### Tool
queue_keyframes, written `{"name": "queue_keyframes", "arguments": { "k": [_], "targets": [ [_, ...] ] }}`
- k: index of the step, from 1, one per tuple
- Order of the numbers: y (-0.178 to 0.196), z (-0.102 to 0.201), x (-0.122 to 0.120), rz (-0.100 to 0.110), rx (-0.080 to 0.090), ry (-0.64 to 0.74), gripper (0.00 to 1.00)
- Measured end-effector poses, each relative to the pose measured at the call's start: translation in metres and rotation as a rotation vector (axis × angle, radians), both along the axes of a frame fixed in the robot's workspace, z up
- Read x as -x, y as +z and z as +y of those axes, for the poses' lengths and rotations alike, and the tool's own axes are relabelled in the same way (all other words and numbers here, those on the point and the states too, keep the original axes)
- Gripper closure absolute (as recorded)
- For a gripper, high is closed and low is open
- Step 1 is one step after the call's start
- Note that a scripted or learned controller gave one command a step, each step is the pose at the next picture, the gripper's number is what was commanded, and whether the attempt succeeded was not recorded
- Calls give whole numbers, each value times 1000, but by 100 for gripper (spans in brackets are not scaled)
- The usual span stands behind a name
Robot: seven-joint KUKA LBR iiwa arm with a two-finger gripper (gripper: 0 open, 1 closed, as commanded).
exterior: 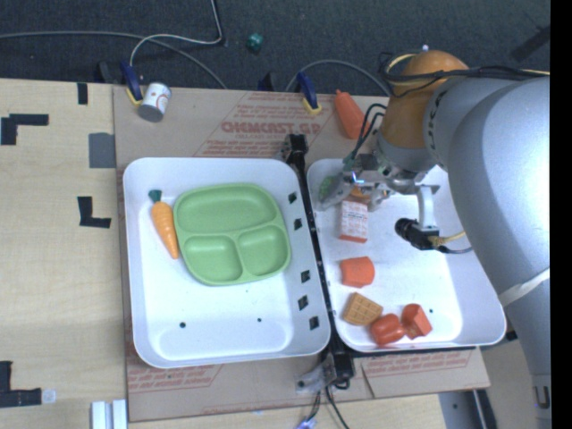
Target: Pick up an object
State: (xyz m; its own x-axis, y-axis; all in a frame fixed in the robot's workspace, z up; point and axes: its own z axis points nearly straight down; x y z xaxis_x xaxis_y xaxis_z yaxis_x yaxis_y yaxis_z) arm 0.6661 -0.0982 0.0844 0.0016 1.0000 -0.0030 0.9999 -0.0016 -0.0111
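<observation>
Over the right bin [474,311], seen from the fixed overhead camera, my claw [362,186] sits low at the bin's upper left corner, with the grey arm and its orange band [420,96] reaching in from the right. Claw state: cannot tell, the wrist hardware hides it, so no claim of a hold. Directly below the claw lies a small white bottle with an orange label [354,221], on its side, top end pointing toward me; it looks like the nearest candidate for the pick, judged by position alone. Whether I touch it cannot be read at this slant. Other candidates in the same bin: an orange-red block [357,272] near the middle, and along the lower edge a waffle-like tan piece [362,309], a red rounded piece [387,329] and a red-orange chunk [416,320], clustered close together, which would make a clean grasp there harder. Left bin [143,311] holds a green divided plate [232,233] with a toy carrot [165,226] just beside its left rim; both well apart from me. A second carrot-shaped piece [349,114] lies on the desk [54,239] beyond the bins. Judgement: approach phase, pick not yet confirmed.
</observation>
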Motion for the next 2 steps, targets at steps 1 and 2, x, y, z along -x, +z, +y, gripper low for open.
{"name": "queue_keyframes", "arguments": {
  "k": [1,2],
  "targets": [
    [0,0,0,0,0,0,0],
    [0,0,0,0,1,-1,0]
  ]
}}
